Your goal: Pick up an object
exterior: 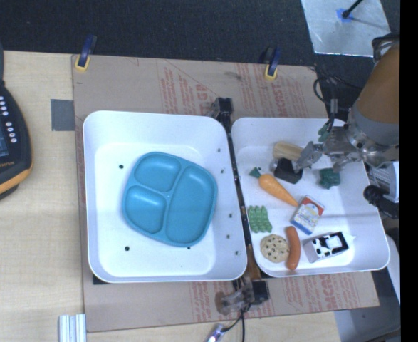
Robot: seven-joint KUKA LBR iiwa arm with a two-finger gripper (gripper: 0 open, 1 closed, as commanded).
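Table (45,226) carrying two white bins: left bin (98,191) with blue divided plate (169,198); right bin (365,258) with gripper (321,155), finger state indiscernible, above crowded toys near carrot (278,188). Risk: neighbouring pieces may deflect the grasp, leaving nothing caught

A wooden bench (30,226) under brown cardboard (159,91), with dark carpet (159,13) beyond its far edge.
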